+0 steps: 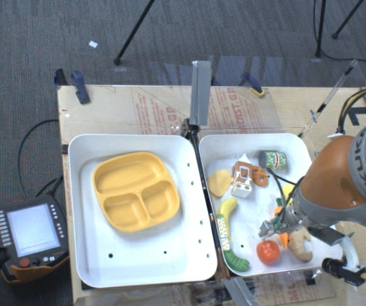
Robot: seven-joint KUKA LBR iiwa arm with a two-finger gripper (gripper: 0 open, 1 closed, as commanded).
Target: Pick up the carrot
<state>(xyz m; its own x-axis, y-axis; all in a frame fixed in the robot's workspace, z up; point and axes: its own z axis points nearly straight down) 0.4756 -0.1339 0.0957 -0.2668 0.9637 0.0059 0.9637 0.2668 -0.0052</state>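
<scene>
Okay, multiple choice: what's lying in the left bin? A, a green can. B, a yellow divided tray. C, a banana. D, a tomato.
B: the yellow tray with its three compartments lies in the left bin, while the tomato, banana and can all lie in the right bin.

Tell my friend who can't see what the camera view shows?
The arm's gripper hangs low over the right bin, by an orange carrot and a red tomato. A yellow tray sits in the left bin.
</scene>
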